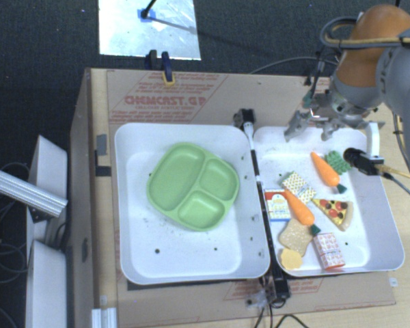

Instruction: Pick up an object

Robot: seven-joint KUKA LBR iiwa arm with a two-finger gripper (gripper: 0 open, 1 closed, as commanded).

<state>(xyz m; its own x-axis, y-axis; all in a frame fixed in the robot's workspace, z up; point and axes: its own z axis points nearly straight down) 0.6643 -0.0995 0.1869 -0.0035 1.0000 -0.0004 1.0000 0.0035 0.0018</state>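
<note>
The right bin (389, 248) is crowded with toy food, while the gripper (313, 130) is held spread and empty above its far edge. A carrot (324, 169) (nearest) could be nudged against the pizza slice (335, 211) and missed.

The bench (171, 101) bears two white bins: the left bin (133, 251) at nine o'clock, the right bin (379, 241) at three.
</note>
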